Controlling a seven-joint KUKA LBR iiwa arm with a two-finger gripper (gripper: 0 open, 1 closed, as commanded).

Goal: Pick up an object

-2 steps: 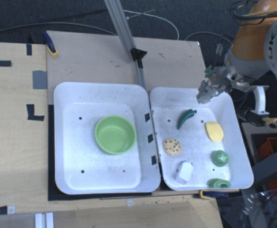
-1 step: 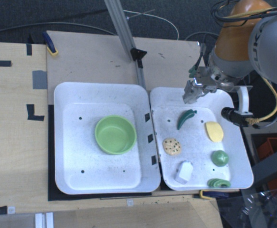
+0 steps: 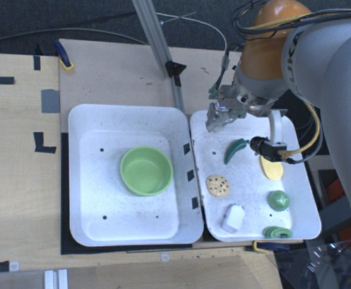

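The grey arm (image 3: 307,47) is reaching in over the right bin (image 3: 304,218). A green bowl (image 3: 145,170) is sitting in the left bin (image 3: 91,221). The hand (image 3: 217,118) is hovering at the right bin's far-left corner, grip unreadable, beside the green pepper (image 3: 235,150).

light wood bench (image 3: 18,179), dark floor (image 3: 73,8) behind, grey pole (image 3: 154,38)

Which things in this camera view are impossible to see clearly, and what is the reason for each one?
- Gripper: whether its fingers are open or shut; too small and blurred against the right bin.
- Yellow object: its upper part is covered by a black part of the arm, so its shape is unclear.
- Flat green object: too small and blurred to identify.
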